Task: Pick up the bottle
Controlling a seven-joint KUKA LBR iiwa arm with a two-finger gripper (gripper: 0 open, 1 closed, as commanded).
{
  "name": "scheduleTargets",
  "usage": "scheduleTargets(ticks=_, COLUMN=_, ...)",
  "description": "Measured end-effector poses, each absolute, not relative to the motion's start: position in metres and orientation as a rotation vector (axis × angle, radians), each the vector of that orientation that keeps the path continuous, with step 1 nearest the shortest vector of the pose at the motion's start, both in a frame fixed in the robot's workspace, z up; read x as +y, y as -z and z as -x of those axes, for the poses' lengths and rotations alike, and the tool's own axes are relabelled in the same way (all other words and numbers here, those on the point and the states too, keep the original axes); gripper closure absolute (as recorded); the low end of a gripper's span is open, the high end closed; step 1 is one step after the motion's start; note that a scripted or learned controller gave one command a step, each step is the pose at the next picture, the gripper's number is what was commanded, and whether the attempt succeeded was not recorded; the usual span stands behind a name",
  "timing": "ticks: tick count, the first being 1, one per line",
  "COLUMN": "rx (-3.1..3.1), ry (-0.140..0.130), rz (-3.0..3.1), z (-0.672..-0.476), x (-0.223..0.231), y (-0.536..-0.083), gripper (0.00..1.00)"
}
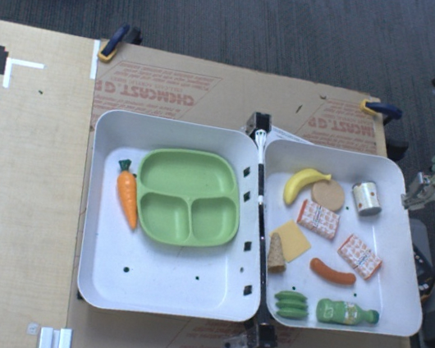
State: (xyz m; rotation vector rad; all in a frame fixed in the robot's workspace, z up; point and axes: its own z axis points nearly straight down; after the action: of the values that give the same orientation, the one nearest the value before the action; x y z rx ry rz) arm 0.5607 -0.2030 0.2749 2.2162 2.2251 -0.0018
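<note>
No progress was evident: the bottle (347, 314) lay untouched on its side at the right bin's (405, 244) near edge. The gripper (430, 188) was seen beyond the bin's right rim; its state could not be told.

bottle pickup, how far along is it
Nothing looks done yet. The green bottle lies on its side at the near edge of the right bin, beside the green pea pods, untouched. The hand sits off the bin's far right rim, well away from the bottle. Left to do: the reach, the grasp and the lift.
</note>
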Motion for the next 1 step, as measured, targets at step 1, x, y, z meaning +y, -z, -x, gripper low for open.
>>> scheduleTargets(ticks=1, rx=2.416, ry=0.001, rz=-2.008, z=-0.4963, x=-0.1197, y=-0.2832, gripper=1.0)
